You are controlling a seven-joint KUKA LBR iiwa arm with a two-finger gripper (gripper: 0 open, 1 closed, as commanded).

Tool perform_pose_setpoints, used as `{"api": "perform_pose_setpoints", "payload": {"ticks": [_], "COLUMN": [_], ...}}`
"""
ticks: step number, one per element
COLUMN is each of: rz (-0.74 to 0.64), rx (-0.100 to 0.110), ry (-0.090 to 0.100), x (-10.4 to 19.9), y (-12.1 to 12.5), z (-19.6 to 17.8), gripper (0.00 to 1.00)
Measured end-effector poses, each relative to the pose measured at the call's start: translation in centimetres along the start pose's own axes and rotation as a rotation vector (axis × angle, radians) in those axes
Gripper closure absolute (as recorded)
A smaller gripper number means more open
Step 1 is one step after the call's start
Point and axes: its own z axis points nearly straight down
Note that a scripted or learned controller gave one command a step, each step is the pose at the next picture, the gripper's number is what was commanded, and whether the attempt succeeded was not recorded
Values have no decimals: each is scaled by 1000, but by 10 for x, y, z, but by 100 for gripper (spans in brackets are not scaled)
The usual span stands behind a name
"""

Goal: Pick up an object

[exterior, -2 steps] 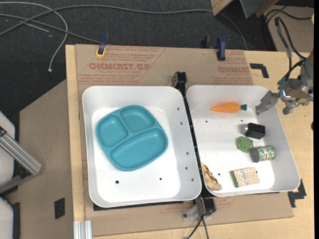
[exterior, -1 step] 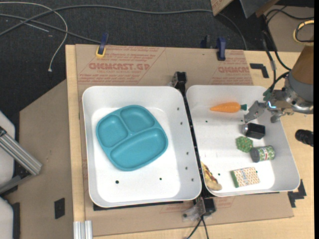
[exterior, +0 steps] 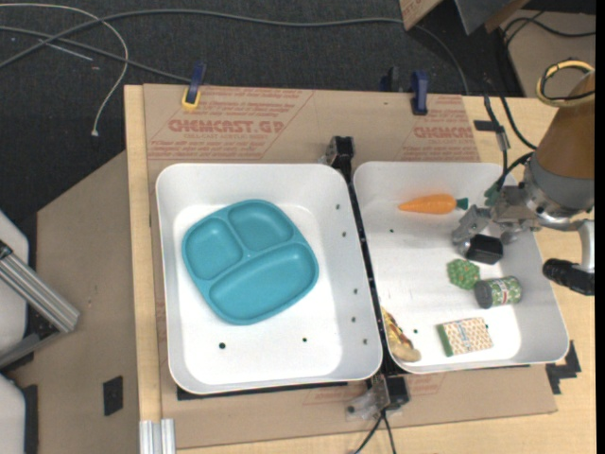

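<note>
Your inventory, from the lower edge of the frame upward.

Right bin [exterior: 539,353], lower part: a small patterned packet [exterior: 465,336] lies flat near the bottom rim. At the bin's lower left corner you have a brownish, banana-like item [exterior: 401,337] against the wall.

Right bin, middle: a small can [exterior: 499,291] with a green label lies on its side. Just up and left of it sits a green knobbly piece [exterior: 462,272], close beside the can; whether they touch cannot be told.

Left bin [exterior: 180,348], centre left of the frame: a teal divided plate [exterior: 250,259] with three compartments lies flat, tilted in plan.

Gripper [exterior: 482,244]: you see it low over the right bin's upper right area, just above the green piece. A dark pad [exterior: 485,249] shows at its tip and a grey finger part reaches toward the left. You cannot tell whether it is spread or closed, and nothing is visibly between its fingers.

Arm [exterior: 567,159]: it enters from the right edge, orange band uppermost, grey wrist beneath, angled down and leftward into the bin.

Right bin, upper part: an orange carrot [exterior: 428,204] lies on its side, green end pointing right, up and left of the gripper and apart from it.
</note>
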Motion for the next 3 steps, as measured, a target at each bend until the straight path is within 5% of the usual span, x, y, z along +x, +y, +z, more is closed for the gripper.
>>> {"api": "perform_pose_setpoints", "payload": {"ticks": [1, 2, 3], "rz": [1, -2, -1], "rx": [-12, -23, -6], "ry": [-10, -5, -2], "x": [-3, 0, 8], "y": [3, 8, 3], "z": [45, 28, -27], "gripper": [0, 100, 100]}}
